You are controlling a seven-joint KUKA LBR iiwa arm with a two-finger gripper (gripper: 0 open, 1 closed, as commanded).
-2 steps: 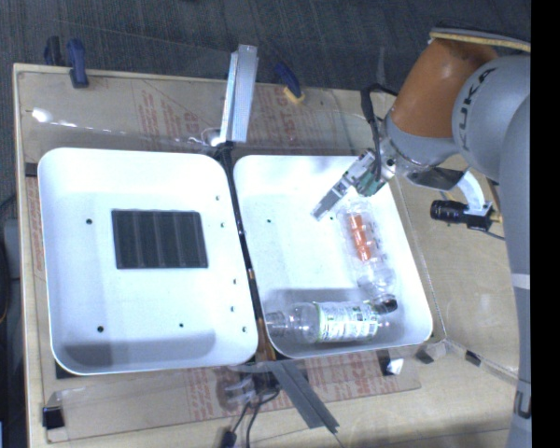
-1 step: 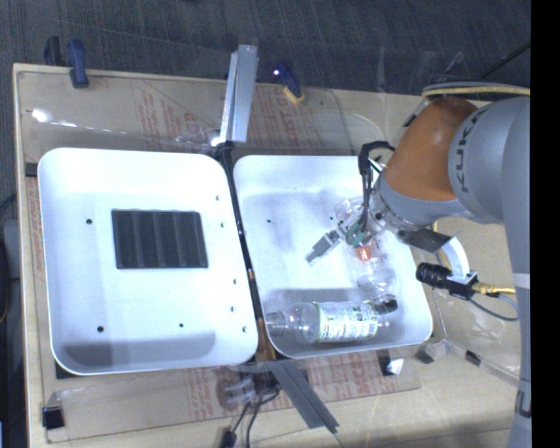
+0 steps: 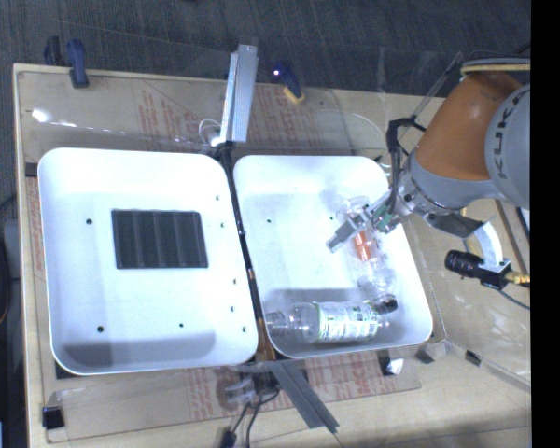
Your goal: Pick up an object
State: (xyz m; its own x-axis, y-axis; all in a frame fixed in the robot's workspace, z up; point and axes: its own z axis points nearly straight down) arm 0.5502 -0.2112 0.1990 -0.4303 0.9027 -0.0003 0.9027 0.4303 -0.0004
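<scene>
Nearest me, a clear plastic bottle (image 3: 325, 321) lies on its side along the near wall of the right bin (image 3: 289, 189), with a second clear bottle (image 3: 373, 271) standing on from its right end toward my jaws (image 3: 355, 227). My jaws hang low over that second bottle's far end, but glare and clear plastic keep me from telling how wide they are or whether they grip anything. I judge this the reaching step; next I must settle squarely over the bottle and close before lifting, while the left bin (image 3: 75, 185) farther off holds a dark ribbed tray (image 3: 159, 239).

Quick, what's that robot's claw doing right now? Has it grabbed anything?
Gripper: down in the right bin, over a clear plastic bottle; whether it has grabbed it cannot be told.
</scene>
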